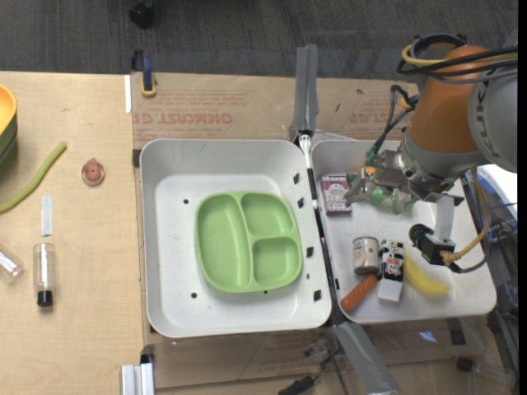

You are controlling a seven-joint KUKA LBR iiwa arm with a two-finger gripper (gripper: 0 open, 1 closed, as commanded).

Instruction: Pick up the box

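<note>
Presently, the approach step is judged in hand: the gripper (368,189) is poised just beside the box (335,193), which lies in the right bin (478,296). Jaw state cannot be told. Alignment over the box is next required.

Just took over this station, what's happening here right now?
The KUKA arm reaches in over the right bin, its gripper low beside the small pink box, which lies on the bin floor. A can, carrot, banana and small carton lie nearby. The left bin holds a green divided plate.
</note>
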